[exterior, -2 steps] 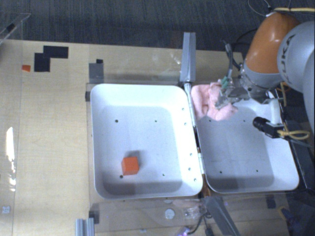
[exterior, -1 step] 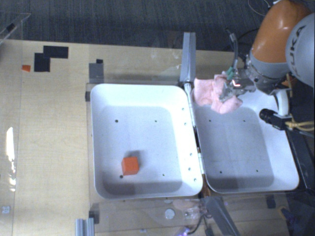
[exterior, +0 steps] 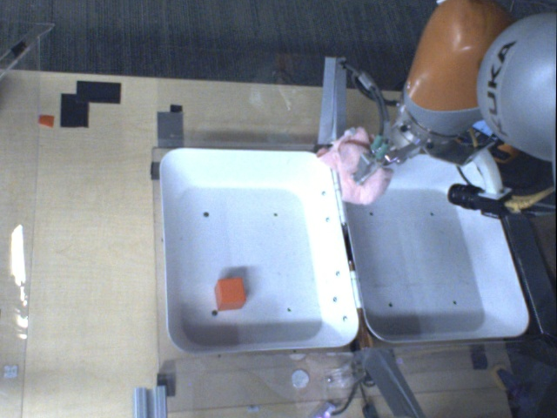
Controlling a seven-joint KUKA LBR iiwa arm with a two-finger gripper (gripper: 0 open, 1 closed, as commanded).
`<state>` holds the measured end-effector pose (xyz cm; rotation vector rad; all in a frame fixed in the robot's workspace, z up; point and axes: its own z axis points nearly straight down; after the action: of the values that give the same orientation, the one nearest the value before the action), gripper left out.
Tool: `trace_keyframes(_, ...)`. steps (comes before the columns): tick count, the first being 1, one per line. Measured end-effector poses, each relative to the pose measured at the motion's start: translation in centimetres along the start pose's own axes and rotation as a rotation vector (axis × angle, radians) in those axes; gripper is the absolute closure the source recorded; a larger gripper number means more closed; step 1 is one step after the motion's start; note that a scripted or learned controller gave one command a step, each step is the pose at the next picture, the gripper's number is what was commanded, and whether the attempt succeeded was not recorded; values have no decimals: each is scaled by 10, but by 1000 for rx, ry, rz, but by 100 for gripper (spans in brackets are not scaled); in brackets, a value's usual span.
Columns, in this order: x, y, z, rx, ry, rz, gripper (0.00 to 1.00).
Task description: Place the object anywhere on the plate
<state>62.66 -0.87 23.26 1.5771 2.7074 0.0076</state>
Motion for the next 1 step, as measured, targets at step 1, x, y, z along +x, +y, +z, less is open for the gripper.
trace_keyframes(1, 54, 23, -6, -3, 0, -404, 100)
